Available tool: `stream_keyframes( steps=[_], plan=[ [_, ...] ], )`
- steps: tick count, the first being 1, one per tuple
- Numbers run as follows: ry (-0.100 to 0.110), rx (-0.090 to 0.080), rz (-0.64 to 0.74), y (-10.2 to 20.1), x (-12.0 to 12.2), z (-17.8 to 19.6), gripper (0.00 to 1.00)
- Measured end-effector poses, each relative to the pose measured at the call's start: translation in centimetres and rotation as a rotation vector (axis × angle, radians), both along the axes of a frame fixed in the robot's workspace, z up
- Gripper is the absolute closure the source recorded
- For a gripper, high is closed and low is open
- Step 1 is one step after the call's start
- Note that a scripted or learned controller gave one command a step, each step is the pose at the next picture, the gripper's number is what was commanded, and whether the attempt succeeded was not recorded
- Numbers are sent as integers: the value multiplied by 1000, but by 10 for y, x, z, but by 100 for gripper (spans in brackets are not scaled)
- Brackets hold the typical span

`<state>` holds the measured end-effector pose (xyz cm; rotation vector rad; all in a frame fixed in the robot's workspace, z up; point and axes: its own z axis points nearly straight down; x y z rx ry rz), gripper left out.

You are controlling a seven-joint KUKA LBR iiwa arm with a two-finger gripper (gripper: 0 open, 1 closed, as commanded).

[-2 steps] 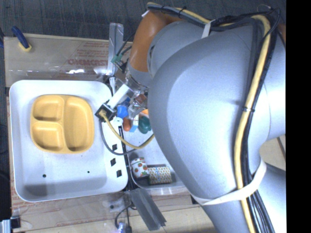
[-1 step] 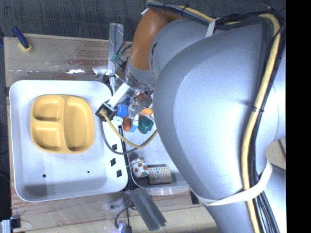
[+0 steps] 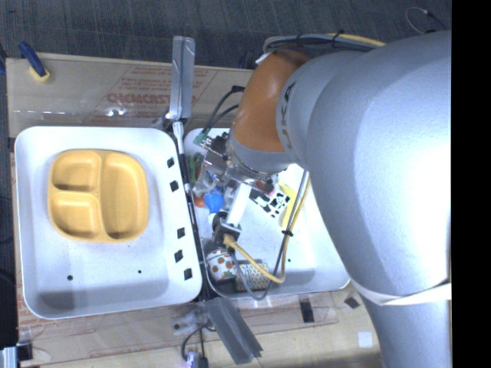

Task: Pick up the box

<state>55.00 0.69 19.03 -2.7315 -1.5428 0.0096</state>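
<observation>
The arm [image 3: 368, 152] leans low over the right bin [image 3: 326, 271], whether its tool [image 3: 218, 184] is open or closed I cannot tell, while a yellow plate [image 3: 98, 194] sits in the left bin [image 3: 92, 290].

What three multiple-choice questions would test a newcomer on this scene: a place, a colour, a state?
1. The divided tray lies in: A the left bin; B the floor; C the cardboard.
2. The tray's colour: A blue; B yellow; C green.
3. The arm is: A folded clear of the bench; B reaching over the right bin; C resting on the tray.
Answers: 1 A, it sits inside that bin's white walls; 2 B, it is plain yellow; 3 B, its grey bulk covers most of that bin.
</observation>
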Motion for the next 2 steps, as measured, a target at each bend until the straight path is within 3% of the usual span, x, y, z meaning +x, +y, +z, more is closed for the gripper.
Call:
stream_keyframes(
  steps=[1,2],
  plan=[
    [-3,-2,-347,59,28,27,100],
    [2,-3,-338,61,27,36,100]
  ],
)
